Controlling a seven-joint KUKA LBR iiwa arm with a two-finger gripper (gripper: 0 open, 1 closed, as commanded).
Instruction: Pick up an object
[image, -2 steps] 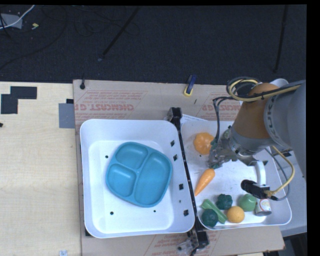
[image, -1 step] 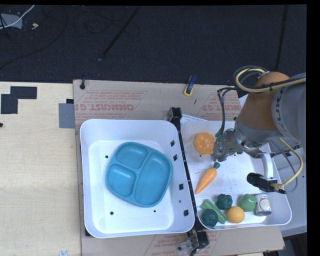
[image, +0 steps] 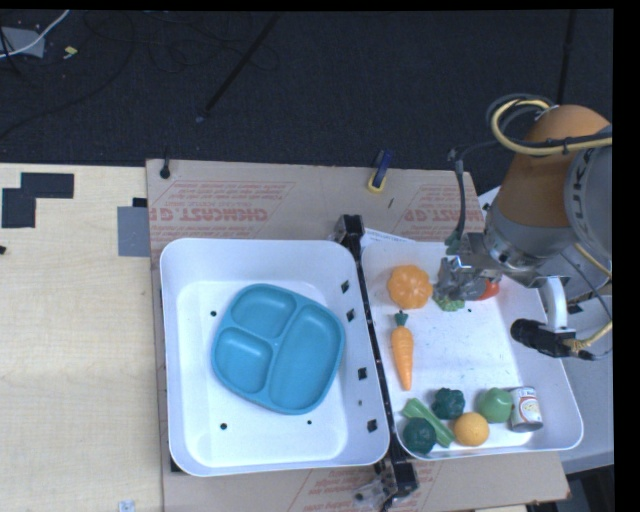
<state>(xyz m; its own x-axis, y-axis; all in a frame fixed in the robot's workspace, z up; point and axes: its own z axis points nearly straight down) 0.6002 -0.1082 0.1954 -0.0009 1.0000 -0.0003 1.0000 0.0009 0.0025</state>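
My gripper (image: 456, 284) is low over the back of the right bin (image: 545, 375), just right of an orange fruit (image: 410, 287). A small red object (image: 487, 291) pokes out from behind the gripper on its right, and a bit of green (image: 449, 303) shows at its tip. I cannot tell whether either is held. A carrot (image: 402, 356) lies in front of the orange, pointing toward the near edge.
Along the right bin's near edge lie a green pod (image: 427, 420), two dark green vegetables (image: 448, 402), a yellow fruit (image: 470, 430), a green fruit (image: 493, 403) and a small can (image: 527, 408). The left bin (image: 190, 300) holds a blue divided plate (image: 278, 347).
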